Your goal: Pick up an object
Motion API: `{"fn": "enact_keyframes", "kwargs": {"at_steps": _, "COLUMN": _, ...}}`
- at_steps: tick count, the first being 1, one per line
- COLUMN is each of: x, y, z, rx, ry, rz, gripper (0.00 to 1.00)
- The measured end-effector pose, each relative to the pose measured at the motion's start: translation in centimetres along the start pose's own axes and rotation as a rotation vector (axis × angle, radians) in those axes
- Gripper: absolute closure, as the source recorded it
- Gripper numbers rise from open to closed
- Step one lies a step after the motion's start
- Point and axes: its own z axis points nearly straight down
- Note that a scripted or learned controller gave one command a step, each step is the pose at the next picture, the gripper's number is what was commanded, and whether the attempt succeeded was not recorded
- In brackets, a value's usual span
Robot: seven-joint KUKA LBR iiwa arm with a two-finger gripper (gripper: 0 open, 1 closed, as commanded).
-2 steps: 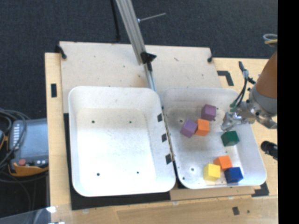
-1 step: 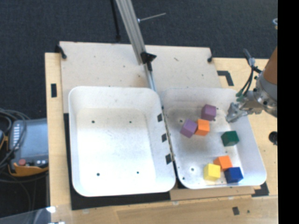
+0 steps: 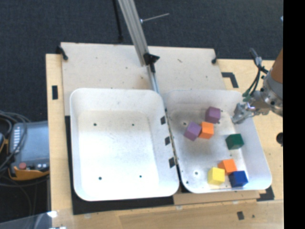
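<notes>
My arm enters from the right, mostly cut off by the frame edge. The left bin (image 3: 119,142) sits beside the right bin (image 3: 248,104), which holds all the blocks. My gripper (image 3: 239,113) hangs over the right bin's upper right part; I cannot tell how wide it stands, and nothing visible sits in it. The green block (image 3: 234,141) lies just below it. A purple block (image 3: 213,114) sits left of it; another purple block (image 3: 192,130) touches an orange block (image 3: 207,130). Near the bottom edge cluster a yellow block (image 3: 216,175), a small orange block (image 3: 229,165) and a blue block (image 3: 238,178). The cubes show no long axis.
</notes>
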Motion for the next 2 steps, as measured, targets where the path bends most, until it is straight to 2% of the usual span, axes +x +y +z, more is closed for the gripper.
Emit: {"fn": "enact_keyframes", "kwargs": {"at_steps": 2, "x": 9.5, "y": 0.2, "z": 2.1, "rx": 0.004, "ry": 0.001, "rz": -0.001, "gripper": 1.0}}
